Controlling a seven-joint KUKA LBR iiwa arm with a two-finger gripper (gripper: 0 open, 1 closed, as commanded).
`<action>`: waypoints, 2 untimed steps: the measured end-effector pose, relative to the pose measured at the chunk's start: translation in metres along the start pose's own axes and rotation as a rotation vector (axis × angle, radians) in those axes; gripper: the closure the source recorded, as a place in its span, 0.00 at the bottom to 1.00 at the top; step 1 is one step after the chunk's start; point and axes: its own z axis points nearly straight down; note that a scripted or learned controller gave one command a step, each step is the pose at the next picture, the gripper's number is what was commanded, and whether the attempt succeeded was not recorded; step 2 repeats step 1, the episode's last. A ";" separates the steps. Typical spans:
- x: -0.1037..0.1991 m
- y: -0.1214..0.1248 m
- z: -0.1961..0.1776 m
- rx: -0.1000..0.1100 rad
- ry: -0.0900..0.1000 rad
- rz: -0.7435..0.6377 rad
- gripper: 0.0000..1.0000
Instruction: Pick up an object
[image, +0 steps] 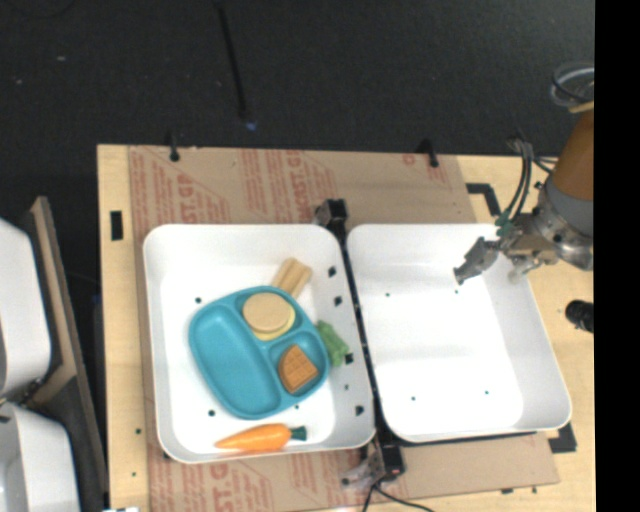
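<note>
In the left bin (165, 300) lies a blue divided tray (235, 370). A round tan biscuit (270, 313) and a brown toast-like piece (298, 368) rest in its compartments. A tan wooden block (293, 274) touches the tray's far edge, and a small green item (333, 345) lies at its right side. An orange carrot (260, 437) lies near the bin's front wall. My gripper (470, 266) hangs over the far right part of the right bin (450, 400), well apart from all these objects, with nothing seen in it.
The arm's orange band (575, 160) and wrist come in from the right edge above the right bin. A black clamp (331, 212) sits at the far end of the seam between the bins. Cardboard covers the bench (250, 185) around them.
</note>
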 end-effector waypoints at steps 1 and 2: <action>-0.031 0.023 0.063 0.005 0.001 0.002 0.00; -0.031 0.023 0.063 0.005 0.001 0.002 0.00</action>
